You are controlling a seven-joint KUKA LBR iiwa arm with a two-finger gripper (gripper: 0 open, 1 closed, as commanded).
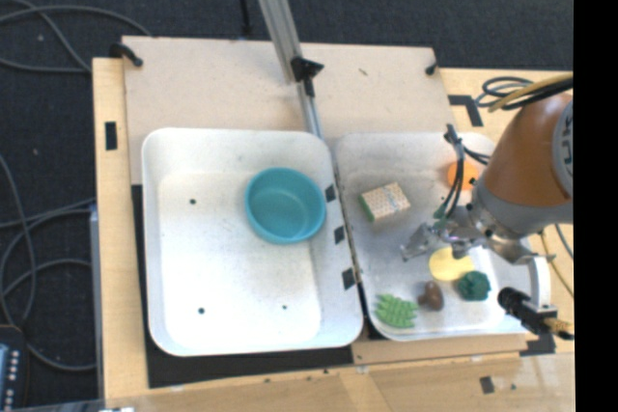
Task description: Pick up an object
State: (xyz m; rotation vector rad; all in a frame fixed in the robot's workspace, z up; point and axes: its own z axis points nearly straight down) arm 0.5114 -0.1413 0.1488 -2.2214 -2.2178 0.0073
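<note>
My gripper (439, 244) hangs over the right bin (386, 159), open, with nothing between its fingers. It is just above and to the left of a pale yellow object (450, 266). A dark green lump (473, 286) lies right of the yellow object and a small brown object (432, 296) lies below it. A green ridged piece (395, 310) rests near the bin's front edge. A tan checkered block (384, 202) sits in the bin's upper left part. An orange object (458, 175) peeks out from behind the arm.
A blue bowl (285, 205) stands in the left bin (193, 285), near its upper right. A metal pole (275, 5) slants up from the divide between the bins. Cables lie on the dark floor at the left.
</note>
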